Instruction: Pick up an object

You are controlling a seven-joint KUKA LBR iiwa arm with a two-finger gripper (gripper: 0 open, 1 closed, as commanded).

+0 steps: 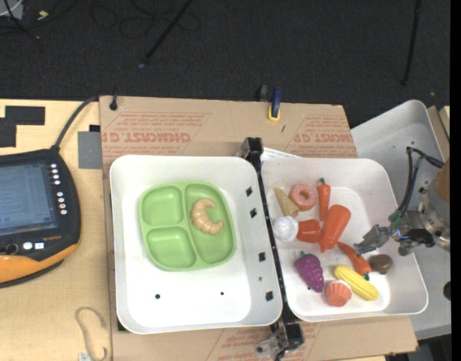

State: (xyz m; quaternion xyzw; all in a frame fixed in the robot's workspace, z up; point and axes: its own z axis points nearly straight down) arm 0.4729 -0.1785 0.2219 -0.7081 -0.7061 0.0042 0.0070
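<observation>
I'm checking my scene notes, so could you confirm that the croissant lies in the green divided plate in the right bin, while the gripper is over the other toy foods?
Not quite: the camera view shows the croissant in the green divided plate in the left bin, not the right one. The gripper is indeed over the toy foods in the right bin.

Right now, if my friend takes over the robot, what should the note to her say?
Gripper: low over the right bin, near its right side; nothing visibly between its fingers.
Things: toy foods lie in the right bin, among them a carrot, grapes, corn and a donut. A croissant sits in the green tray in the left bin.
Done: no pick visible.
Left: grasp one object and lift it.
</observation>
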